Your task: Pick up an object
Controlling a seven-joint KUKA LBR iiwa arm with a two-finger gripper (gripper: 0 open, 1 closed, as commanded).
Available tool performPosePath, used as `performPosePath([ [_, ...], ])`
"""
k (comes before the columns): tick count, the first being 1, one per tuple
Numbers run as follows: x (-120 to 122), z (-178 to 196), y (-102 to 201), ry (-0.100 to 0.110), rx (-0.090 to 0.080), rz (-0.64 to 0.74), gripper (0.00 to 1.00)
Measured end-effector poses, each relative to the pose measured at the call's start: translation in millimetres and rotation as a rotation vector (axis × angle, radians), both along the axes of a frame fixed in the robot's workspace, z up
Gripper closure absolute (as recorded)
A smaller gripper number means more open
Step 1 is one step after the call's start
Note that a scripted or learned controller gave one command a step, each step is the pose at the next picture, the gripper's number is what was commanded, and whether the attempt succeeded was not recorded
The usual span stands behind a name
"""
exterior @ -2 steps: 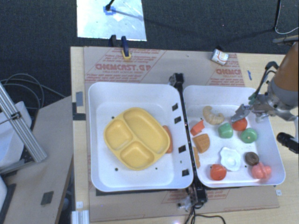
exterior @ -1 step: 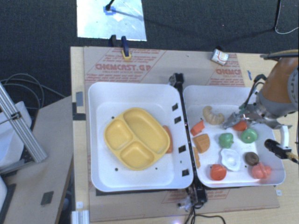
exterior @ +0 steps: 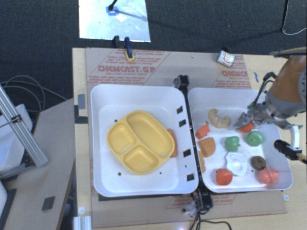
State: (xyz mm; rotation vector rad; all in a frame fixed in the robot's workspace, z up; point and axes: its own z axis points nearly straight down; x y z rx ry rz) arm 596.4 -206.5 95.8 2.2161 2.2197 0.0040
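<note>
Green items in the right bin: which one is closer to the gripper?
The green ball, right of the green pepper. It lies just below the gripper; the pepper sits further left, toward the bin's middle.

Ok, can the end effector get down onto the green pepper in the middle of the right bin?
Probably yes: the green pepper lies apart from its neighbours, uncovered, and the end effector hovers just above-right of it.
</note>
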Motion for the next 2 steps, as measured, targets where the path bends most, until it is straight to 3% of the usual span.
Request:
performPosePath([
  [1, 29, -11, 62, 0.002, 0.002, 0.008, 1.0],
  [2, 68, 96, 148, -0.007, 0.003, 0.011, 1.0],
])
